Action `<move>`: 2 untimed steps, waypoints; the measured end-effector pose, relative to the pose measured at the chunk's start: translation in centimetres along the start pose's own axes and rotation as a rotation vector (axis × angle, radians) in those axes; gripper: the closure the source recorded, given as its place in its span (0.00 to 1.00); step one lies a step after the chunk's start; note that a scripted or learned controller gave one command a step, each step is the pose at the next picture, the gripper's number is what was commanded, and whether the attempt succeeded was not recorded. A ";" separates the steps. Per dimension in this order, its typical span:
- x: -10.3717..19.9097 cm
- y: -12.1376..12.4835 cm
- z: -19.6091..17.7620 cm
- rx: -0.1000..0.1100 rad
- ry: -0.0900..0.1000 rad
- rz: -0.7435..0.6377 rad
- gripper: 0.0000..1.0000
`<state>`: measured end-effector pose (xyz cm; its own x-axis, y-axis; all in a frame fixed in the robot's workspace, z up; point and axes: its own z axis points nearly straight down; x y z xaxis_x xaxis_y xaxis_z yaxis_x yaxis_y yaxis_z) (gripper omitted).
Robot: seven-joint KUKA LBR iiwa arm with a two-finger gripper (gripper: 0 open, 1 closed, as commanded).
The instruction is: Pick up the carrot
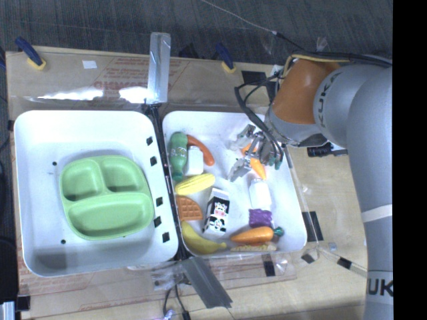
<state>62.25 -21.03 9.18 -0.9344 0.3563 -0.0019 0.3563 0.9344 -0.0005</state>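
Below the gripper (pixel 253 159), near the bin's (pixel 293 209) front wall, lies the carrot (pixel 252 235), well apart from it; whether the gripper is open or closed I cannot tell. The likely failure is a mis-grab: a purple piece (pixel 260 217) touches the carrot, and a white bottle (pixel 259 193) lies between it and the gripper. Count: one carrot, one banana (pixel 200 242), one corn cob (pixel 193 183), one milk carton (pixel 217 213), one green tray (pixel 105 195), two bins.
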 end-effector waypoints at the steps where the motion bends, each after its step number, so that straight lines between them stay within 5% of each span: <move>1: -0.2 0.3 -1.3 0.000 -0.008 -0.010 1.00; 2: 5.3 2.3 -6.2 -0.001 0.001 0.241 1.00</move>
